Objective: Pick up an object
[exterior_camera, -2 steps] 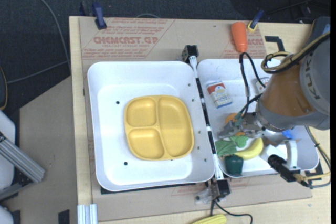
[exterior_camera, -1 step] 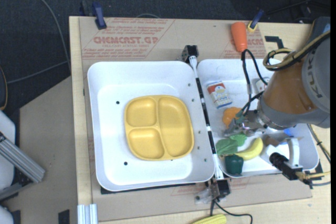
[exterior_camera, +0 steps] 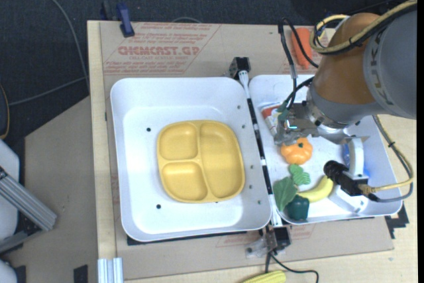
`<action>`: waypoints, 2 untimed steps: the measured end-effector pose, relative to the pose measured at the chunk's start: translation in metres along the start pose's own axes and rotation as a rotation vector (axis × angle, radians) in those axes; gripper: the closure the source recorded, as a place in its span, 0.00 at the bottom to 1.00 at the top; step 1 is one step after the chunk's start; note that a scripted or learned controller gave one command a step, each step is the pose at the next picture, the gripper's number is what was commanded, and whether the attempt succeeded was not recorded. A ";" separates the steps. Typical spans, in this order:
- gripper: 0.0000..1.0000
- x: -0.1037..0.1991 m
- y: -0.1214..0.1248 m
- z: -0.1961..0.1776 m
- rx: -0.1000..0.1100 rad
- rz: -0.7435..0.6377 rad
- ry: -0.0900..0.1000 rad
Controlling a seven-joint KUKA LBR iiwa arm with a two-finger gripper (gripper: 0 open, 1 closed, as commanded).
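Dark carpet surrounds a tan bench (exterior_camera: 165, 50) with red print on its top board and a blue clip (exterior_camera: 124, 20) at its far left corner. Camera view: two white bins sit side by side, rims touching. The left bin (exterior_camera: 132, 142) holds just a yellow divided plate (exterior_camera: 199, 160), lying flat and roughly centred. The right bin (exterior_camera: 387, 162) holds the pick candidates. An orange toy fruit (exterior_camera: 296, 152) is mid-bin, with a green leafy piece (exterior_camera: 289, 183) just in front of it. A banana (exterior_camera: 318, 190) lies to the right of the leaf and a dark green item (exterior_camera: 297, 209) sits at the near rim. A small red-and-white item (exterior_camera: 269, 111) is by the divider at the back. The arm (exterior_camera: 371, 69) comes in from the right, orange band over the bin. The gripper (exterior_camera: 286, 129) is down low, just behind the orange toy fruit and close to it; contact unclear. Gripper state: cannot tell from this angle, the wrist blocks it. Nothing visibly held.
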State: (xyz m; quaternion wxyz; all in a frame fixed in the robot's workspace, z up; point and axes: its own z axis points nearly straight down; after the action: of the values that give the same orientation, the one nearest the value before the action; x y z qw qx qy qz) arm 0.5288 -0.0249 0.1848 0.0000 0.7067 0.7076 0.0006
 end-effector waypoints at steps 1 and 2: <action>0.00 0.000 0.000 0.000 0.001 0.001 0.000; 0.00 -0.053 0.014 0.000 -0.001 0.002 -0.003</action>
State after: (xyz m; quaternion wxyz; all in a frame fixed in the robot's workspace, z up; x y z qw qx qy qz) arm 0.5428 -0.0782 0.1846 0.0011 0.7072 0.7070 -0.0001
